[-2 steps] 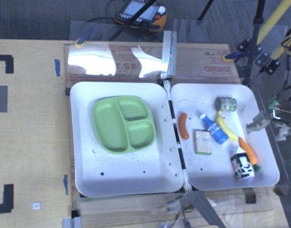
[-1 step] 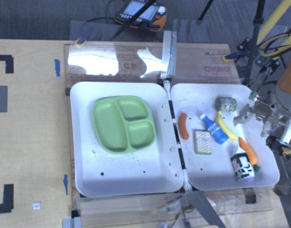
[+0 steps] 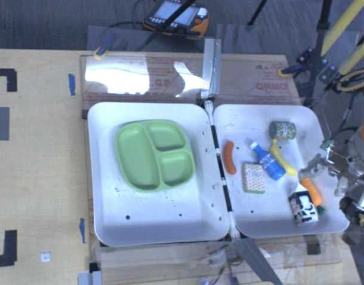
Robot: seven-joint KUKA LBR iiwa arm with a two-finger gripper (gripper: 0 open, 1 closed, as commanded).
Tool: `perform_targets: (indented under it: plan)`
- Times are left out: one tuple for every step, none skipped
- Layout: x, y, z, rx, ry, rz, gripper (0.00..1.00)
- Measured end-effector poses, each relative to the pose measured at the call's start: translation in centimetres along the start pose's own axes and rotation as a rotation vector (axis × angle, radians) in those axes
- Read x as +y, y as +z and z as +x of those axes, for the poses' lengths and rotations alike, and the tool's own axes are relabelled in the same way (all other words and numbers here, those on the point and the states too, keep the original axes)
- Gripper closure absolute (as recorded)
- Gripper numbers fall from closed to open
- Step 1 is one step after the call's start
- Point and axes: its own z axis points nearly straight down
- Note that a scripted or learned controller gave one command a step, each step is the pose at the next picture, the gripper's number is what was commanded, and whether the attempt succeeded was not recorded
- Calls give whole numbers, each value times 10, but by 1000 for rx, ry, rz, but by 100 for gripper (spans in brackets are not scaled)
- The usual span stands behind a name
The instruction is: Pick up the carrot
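The carrot [image 3: 313, 190] is a short orange piece with a small green tip at its lower end. It lies tilted in the right bin [image 3: 247, 120], close to that bin's right wall, with its upper end pointing up and to the left.

The gripper [image 3: 324, 166] enters from the right edge of the view and sits over the right wall of the right bin. Its metal parts end just above and beside the carrot's upper end. The view does not resolve the gripper well enough to tell how it is set, and the carrot lies on the bin floor.

Adjacent items in the right bin:
- A black-and-white carton [image 3: 303, 208] lies just below and left of the carrot, touching or nearly touching it.
- A yellow banana [image 3: 282, 158] and a blue bottle [image 3: 268, 161] lie to the upper left.
- A sponge [image 3: 253, 177], a hot dog [image 3: 229, 157] and a green can [image 3: 282, 130] lie farther away.

The left bin [image 3: 104, 165] holds a green divided tray [image 3: 155, 154].
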Motion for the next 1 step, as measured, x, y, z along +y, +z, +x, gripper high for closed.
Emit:
perform_targets:
  plan:
    - [18, 24, -5, 1, -84, 0, 0]
